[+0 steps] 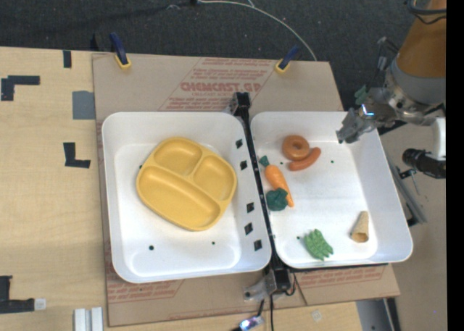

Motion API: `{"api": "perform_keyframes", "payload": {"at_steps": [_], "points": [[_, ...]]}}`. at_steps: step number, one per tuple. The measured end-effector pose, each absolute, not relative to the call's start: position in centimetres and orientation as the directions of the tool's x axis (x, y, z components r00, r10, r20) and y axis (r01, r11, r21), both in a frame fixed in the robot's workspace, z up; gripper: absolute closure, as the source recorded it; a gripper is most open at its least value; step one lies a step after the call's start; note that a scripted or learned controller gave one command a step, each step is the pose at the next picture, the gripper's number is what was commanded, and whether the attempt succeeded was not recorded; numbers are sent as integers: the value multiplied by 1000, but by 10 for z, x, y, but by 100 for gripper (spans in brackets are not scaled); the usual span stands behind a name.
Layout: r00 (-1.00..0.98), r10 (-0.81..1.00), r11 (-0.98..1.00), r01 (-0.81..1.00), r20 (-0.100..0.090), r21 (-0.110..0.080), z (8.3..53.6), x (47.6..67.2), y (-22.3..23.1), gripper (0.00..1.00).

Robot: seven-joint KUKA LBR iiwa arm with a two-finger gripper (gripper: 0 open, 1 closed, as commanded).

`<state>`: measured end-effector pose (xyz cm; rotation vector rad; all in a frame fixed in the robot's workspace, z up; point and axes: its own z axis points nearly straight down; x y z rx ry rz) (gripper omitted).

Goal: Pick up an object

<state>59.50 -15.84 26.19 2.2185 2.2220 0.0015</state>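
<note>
Where arm comes in at 3 o'clock: grey arm (424, 47) with orange band, bent down to right bin's top right corner.

Pincer: gripper (350, 128) dark and small, over right bin's rim at about 1 o'clock of that bin. Too dark and tiny to tell if open or closed. Nothing seen between tips. Looks close to rim, but touching or not, cannot tell.

Right bin: right bin (384, 192) white, shallow, holding five small toys.

Donut: brown donut (295, 145) at 11 o'clock of right bin, near pincer but apart from it.

Sausage: orange sausage (305, 160) curved, touching donut at its 5 o'clock side.

Carrot: carrot (276, 177) orange, at 9 o'clock of right bin, near middle wall.

Green lump: dark green lump (275, 200) right at carrot's 6 o'clock, touching it.

Leafy toy: leafy green toy (317, 244) at 6 o'clock of right bin, by bottom rim.

Cone: tan cone (360, 227) at 5 o'clock of right bin, well apart from pincer.

Left bin: left bin (119, 199) white, side by side with right bin.

Yellow plate: yellow plate (187, 182) with three parts, in middle of left bin, turned a bit.

Under bins: brown cardboard (217, 83) held by two blue and yellow clamps (119, 52) at 12 o'clock edge.
</note>
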Motion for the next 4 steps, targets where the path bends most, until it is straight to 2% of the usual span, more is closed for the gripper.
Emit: {"api": "perform_keyframes", "payload": {"at_steps": [2, 4], "points": [[-6, 1000, 6, 1000, 2, -3, 229, 583, -54, 100], [-8, 1000, 8, 1000, 1, -3, 241, 560, 56, 100]]}}
